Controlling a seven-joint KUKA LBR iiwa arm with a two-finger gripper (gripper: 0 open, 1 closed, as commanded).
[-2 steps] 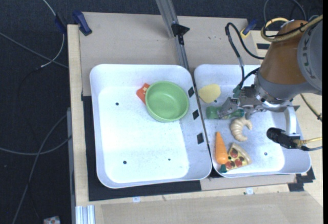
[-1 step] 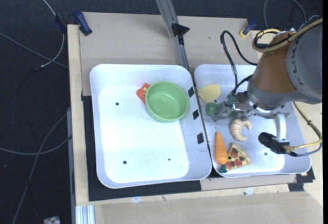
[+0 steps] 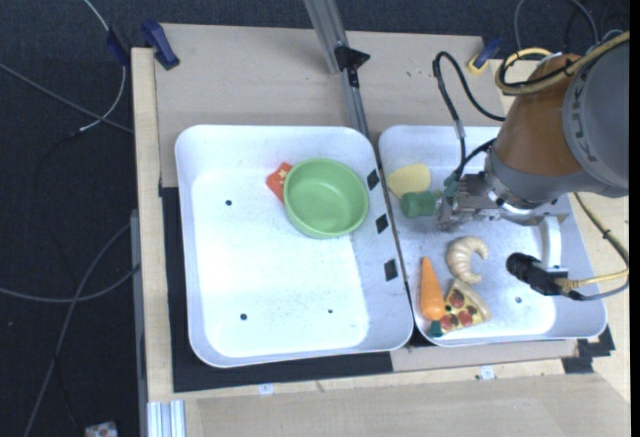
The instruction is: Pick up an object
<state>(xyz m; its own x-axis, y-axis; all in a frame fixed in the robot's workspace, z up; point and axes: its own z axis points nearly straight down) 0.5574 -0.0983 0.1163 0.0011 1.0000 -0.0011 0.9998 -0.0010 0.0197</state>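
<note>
Reaching in from the right, the grey arm [image 3: 570, 140] hangs over the right bin [image 3: 575, 325], and its gripper [image 3: 447, 205] sits just beside a small green block [image 3: 418, 203] and a yellow piece [image 3: 409, 179]; whether it grips anything cannot be told. No writing is legible anywhere. A croissant [image 3: 467, 257], carrot [image 3: 430, 289] and pizza slice [image 3: 464, 309] lie below, while in the left bin [image 3: 230, 325] a green bowl [image 3: 324, 197] hides most of a red thing [image 3: 277, 180]
</note>
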